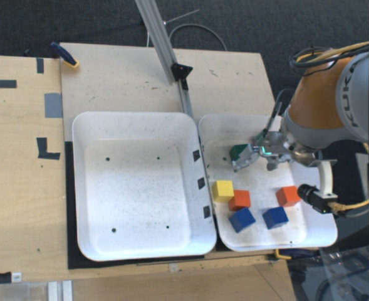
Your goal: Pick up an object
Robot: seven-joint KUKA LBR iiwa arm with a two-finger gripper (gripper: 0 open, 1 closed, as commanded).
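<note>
While the pincer [244,158] hovers low in the right white bin [316,234], its metal fingers touch a small green block [238,150]; whether they grip it I cannot tell. Nearby lie matte cubes: yellow [222,189], two orange [239,199], two blue [241,219].

I count two white bins: the left bin [137,187] and the right bin [322,234]. Inside the right bin I see six blocks: one yellow block [222,190], two orange blocks [239,199] [287,195], two blue blocks [241,219] [275,217] nearest its front rim, and one green block [238,151] toward its back.
</note>
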